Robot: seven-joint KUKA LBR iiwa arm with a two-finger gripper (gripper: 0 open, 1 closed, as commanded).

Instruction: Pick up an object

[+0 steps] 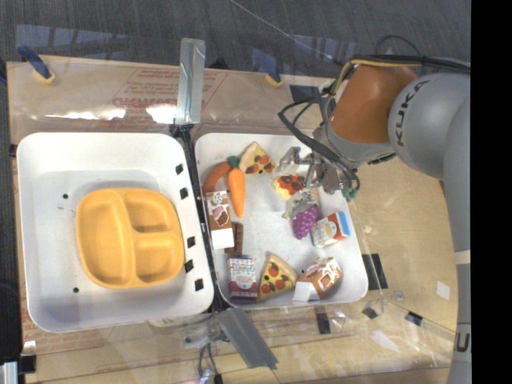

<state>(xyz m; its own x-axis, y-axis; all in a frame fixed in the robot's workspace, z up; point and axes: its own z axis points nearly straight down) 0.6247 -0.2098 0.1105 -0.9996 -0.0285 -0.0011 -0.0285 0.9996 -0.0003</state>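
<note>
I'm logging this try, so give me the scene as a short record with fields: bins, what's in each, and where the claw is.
left bin: yellow tray
right bin: carrot, two pizza slices, grapes, small packets and other toy food
claw: low over the right bin's upper right, above the grapes
claw state: cannot tell
arm: reaching in from the right

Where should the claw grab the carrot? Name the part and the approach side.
Grip the carrot across its thick orange middle, coming straight down from above. It lies flat and lengthwise, green top toward the far rim. Close across the narrow width; the sausage crowds its left side, so go carefully.
</note>
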